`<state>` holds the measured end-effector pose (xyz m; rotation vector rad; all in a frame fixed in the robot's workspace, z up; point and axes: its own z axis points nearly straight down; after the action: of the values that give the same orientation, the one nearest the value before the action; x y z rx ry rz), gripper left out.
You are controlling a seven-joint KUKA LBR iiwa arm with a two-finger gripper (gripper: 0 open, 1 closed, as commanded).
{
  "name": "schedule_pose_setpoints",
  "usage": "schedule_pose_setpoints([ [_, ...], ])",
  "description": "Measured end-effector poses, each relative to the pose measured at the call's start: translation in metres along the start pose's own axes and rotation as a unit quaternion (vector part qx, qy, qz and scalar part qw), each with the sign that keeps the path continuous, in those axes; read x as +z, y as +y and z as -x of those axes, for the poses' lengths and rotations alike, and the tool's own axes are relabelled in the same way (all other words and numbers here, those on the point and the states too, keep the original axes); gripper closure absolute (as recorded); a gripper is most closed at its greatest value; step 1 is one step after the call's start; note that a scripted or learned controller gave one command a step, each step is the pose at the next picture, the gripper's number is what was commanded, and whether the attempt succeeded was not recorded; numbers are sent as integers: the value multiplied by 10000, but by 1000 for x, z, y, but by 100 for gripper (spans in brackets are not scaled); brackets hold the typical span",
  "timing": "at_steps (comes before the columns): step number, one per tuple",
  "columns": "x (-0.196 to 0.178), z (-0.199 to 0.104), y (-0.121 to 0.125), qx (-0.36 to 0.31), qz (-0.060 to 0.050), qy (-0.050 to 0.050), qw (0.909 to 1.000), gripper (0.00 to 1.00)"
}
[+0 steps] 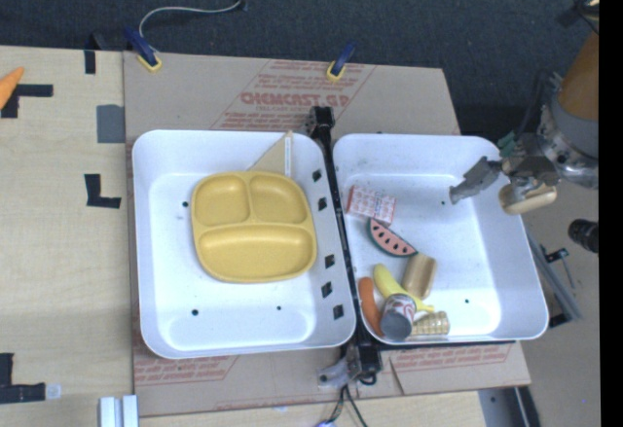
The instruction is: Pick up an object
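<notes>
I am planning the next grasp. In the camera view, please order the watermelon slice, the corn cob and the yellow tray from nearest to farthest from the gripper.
From the gripper, at the right bin's upper right:
1. Watermelon slice, middle of the right bin.
2. Corn cob, right bin's lower edge.
3. Yellow tray, in the left bin.
</notes>
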<state>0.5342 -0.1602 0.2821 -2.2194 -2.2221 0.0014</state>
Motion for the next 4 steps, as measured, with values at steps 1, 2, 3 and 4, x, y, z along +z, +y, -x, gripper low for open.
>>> schedule_pose_setpoints([
  [1,140,4,21,1,-17,7,10000,0],
  [2,193,-40,45,3,49,-20,10000,0],
  [3,182,-39,46,4,63,-35,10000,100],
  [4,182,-39,46,4,62,-35,10000,0],
])
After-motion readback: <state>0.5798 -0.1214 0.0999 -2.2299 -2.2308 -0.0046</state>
